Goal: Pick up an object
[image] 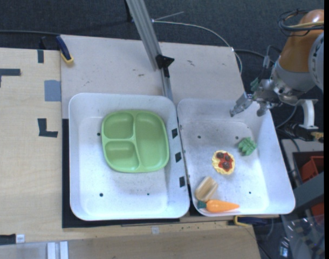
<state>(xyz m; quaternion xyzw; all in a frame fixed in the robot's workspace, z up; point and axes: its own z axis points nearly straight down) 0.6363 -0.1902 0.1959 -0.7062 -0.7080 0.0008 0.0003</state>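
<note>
Two-finger gripper above right white bin's far rim, fingers parted, holding nothing. Green leafy toy, small round pizza toy untouched inside bin. Pick not begun.

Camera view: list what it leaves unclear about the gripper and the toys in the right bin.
- Gripper: small and blurred over the right bin's far corner; whether it is open or shut is unclear.
- Arm: cut off by the right edge.
- Green toy: too small to identify.
- Carrot: lies at the near wall; contact with the bun is unclear.
</note>
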